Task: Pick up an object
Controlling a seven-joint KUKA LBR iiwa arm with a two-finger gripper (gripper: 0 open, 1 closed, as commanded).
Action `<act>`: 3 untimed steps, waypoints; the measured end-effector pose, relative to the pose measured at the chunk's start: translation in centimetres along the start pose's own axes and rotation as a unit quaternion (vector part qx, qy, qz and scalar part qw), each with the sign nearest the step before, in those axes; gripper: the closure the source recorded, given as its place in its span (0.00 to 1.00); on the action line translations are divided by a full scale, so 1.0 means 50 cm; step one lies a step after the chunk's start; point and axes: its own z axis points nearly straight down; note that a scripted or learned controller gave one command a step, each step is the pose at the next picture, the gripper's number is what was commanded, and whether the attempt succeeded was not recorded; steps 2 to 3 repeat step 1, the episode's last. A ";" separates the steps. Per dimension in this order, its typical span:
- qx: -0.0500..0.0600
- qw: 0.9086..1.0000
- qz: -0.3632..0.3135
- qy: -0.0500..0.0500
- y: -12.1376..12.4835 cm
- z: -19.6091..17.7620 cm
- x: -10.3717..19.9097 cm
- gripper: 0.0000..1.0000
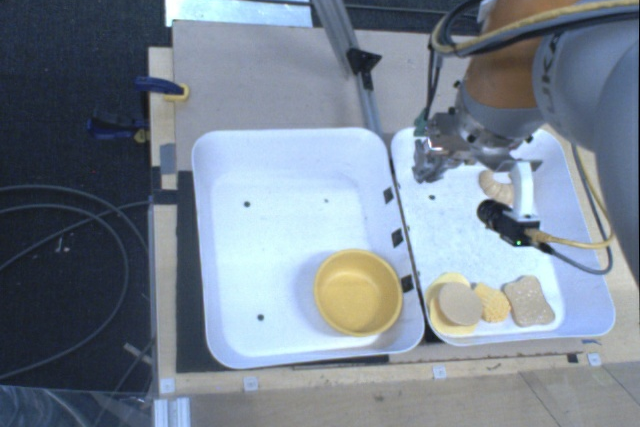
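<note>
My gripper point(432, 160) hangs over the far left part of the right bin point(590, 310), just above the bin floor. Nothing shows in its grasp. A pale croissant-shaped piece point(493, 183) lies just to its right, partly hidden by the wrist. Along the near edge of this bin lie a round tan disc point(460, 304), a yellow ridged cracker point(490, 302) and a slice of toast point(528, 301). A yellow bowl point(357, 292) stands upright in the near right corner of the left bin point(230, 215).
A grey pole point(330, 5) slants down to the bench just behind the divide between the bins. A black unit with a yellow cable point(503, 220) hangs off the wrist over the right bin. A blue and yellow clamp point(150, 105) grips the bench's left edge.
</note>
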 end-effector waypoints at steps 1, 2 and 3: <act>0.001 1.000 0.001 0.000 0.007 0.007 0.105 1.00; 0.001 1.000 0.001 0.000 0.007 0.007 0.105 1.00; 0.001 1.000 0.001 0.000 0.007 0.007 0.105 1.00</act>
